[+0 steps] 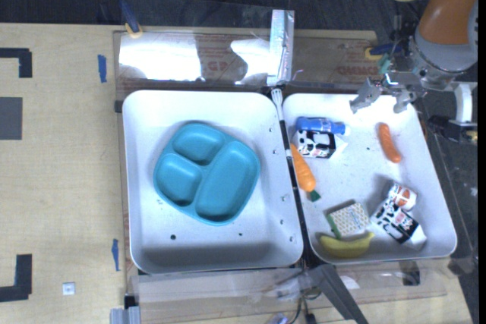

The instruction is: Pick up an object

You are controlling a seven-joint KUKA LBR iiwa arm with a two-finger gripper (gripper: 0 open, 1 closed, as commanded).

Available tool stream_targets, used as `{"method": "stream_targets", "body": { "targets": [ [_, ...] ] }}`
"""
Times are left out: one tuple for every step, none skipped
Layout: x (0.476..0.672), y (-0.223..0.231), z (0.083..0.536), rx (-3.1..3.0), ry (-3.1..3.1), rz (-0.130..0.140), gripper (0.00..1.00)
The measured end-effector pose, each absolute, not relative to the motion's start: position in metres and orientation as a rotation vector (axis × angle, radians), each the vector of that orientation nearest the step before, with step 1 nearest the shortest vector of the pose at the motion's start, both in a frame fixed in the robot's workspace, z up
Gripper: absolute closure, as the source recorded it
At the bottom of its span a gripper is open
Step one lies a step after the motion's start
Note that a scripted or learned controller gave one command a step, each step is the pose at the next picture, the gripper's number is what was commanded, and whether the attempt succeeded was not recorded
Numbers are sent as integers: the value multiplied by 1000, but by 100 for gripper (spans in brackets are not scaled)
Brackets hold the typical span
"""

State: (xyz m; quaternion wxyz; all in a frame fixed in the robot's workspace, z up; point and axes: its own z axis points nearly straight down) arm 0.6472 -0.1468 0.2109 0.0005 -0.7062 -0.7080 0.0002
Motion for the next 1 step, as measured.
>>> {"method": "stream_targets", "body": {
  "targets": [
    [626, -203, 101, -2223, -2224, -5, 0]
  ]
}}
